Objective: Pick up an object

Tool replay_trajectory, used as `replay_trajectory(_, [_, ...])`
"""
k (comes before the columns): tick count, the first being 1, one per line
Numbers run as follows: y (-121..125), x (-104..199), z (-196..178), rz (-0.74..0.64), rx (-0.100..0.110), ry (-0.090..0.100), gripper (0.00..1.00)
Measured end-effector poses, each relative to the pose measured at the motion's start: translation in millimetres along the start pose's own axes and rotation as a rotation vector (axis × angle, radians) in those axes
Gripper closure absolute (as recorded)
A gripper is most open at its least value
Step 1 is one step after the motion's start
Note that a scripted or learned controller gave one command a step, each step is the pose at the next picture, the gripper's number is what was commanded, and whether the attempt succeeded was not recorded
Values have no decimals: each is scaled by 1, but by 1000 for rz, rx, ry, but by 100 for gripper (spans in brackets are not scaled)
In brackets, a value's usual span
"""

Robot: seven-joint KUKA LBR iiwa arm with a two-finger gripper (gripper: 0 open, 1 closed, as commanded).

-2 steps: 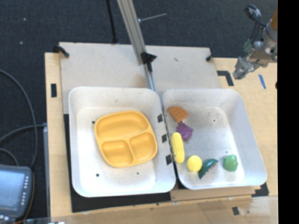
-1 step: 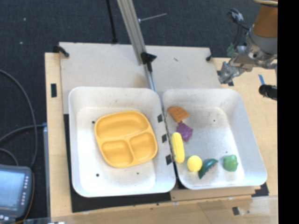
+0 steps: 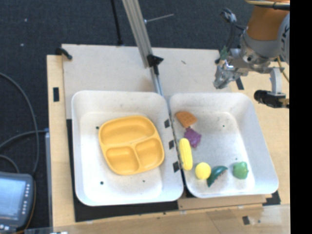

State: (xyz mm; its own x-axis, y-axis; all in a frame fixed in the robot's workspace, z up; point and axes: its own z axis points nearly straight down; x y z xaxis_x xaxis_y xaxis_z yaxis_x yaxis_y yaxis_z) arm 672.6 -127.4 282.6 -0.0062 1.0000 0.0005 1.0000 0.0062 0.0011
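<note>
Below and left of your claw (image 3: 223, 78), the right bin (image 3: 253, 126) holds a corn cob (image 3: 185, 153), lemon (image 3: 203, 170), purple piece (image 3: 193, 137) and green ball (image 3: 240, 170). Farther left, a yellow tray (image 3: 130, 144). A metal post (image 3: 139, 28) rises beside your claw.

Right white bin (image 3: 229, 130): back rim just below the gripper (image 3: 224, 79) in view.
Left white bin (image 3: 85, 179): well left of gripper, edge against right bin. Holds yellow three-compartment tray (image 3: 130, 144).
Aluminium post (image 3: 138, 26): left of gripper, slanted, foot near bins' junction.
Screen (image 3: 14, 199): far lower left of gripper, beside bench (image 3: 107, 67).
</note>
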Motion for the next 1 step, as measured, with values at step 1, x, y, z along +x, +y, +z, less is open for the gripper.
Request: replay_trajectory(1, [-7,50,-4,0,0,1,100])
